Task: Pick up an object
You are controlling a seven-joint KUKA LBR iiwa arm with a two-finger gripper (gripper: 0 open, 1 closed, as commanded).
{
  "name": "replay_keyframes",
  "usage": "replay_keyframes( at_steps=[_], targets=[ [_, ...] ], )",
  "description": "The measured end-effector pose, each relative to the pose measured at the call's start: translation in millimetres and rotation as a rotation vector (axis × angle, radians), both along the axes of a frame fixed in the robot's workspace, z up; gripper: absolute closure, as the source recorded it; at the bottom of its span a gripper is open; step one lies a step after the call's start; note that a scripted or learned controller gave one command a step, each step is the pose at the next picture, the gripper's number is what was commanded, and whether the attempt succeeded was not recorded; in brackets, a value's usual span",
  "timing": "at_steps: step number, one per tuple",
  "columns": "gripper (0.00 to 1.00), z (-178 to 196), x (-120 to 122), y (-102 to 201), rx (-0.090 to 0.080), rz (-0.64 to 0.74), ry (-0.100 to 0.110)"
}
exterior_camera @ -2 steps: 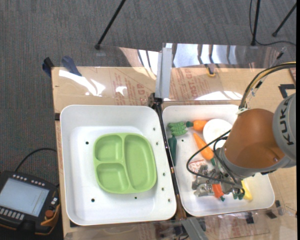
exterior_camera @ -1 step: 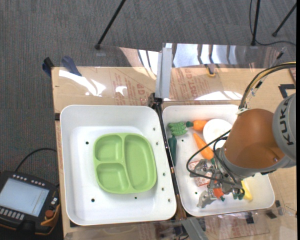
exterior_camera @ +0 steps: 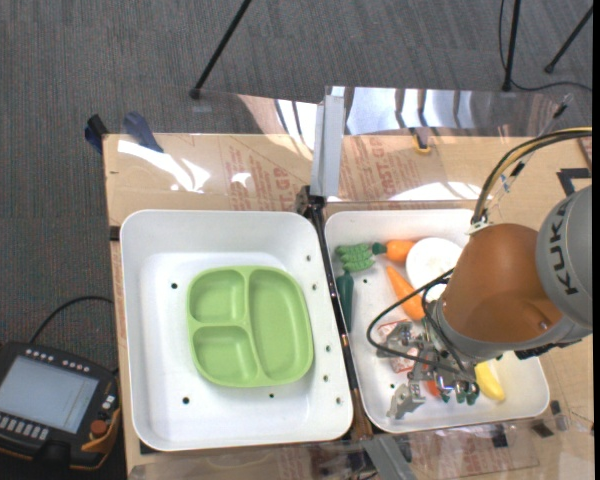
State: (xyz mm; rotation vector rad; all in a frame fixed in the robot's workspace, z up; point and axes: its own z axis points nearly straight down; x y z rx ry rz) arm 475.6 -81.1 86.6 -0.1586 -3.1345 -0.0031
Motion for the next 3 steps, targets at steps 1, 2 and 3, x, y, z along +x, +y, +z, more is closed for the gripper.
replay_keyframes(
  at_steps=[1,2,3],
  targets=[
    [1.0,9,1,1,0.001,0.004,0.0],
    [0.0,9,0,1,0.001,0.005,0.001],
    [0.0,0,141,-7,-0.001,0.1,-0.003]
  ],
)
